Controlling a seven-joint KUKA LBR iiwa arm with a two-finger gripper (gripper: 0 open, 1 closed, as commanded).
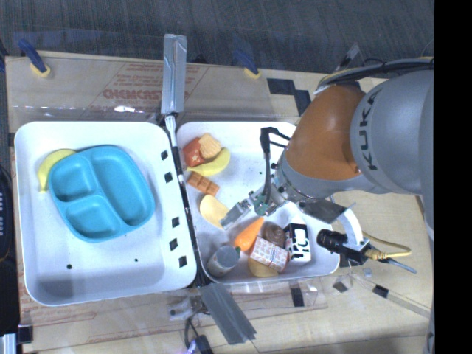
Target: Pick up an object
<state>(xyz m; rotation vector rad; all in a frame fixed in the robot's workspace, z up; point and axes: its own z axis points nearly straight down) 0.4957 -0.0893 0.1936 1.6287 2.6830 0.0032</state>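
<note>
- We take the right bin (243,135) as our landmark: the grey arm (383,139) with its orange band reaches over its right side.
- The claw (243,211) sits low near the bin's middle; whether it is spread or closed, we cannot tell.
- Just beside the claw, toward the divider, lies a pale yellow block (212,209), looking close to touching it.
- Just below the claw we see an orange wedge (249,236), with a patterned box (268,254) beside it at the bin's near edge.
- At the bin's far-left corner lies a banana (214,164), with a red-orange item (199,150) against it.
- In the left bin (44,271) beside our landmark rests a blue divided tray (99,190).
</note>
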